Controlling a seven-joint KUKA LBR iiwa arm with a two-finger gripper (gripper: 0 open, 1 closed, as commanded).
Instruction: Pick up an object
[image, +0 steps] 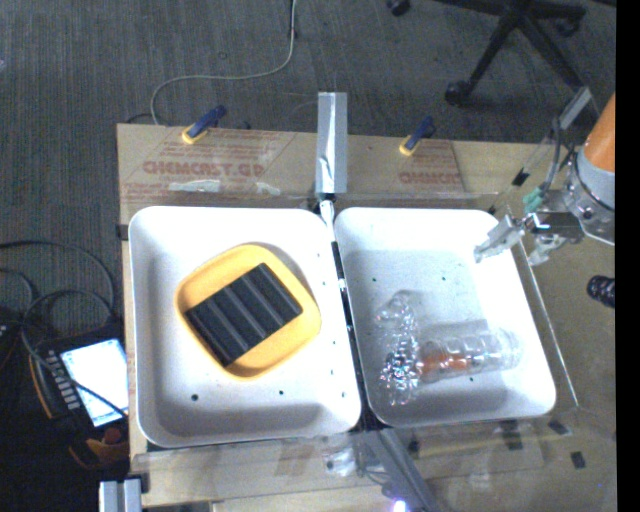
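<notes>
Grey carpet is surrounding a cardboard-topped tabletop (250, 165) carrying two white bins. Filling much of the left bin (160, 400), a yellow tray with a ribbed black insert (249, 309) is lying flat. At mid-right of the frame, the right bin (440, 235) is holding a clear plastic bottle (450, 355) lying on its side near the lower edge. Hovering at that bin's upper right corner, the claw (510, 235) is gripping nothing visible; whether it is parted is impossible to tell.

A single fixed camera is looking down from above the bench (290, 150) at a slant, far enough back to be taking in both white bins, the left bin (150, 330) and the right bin (530, 390), with floor showing beyond the bench's far edge.
</notes>
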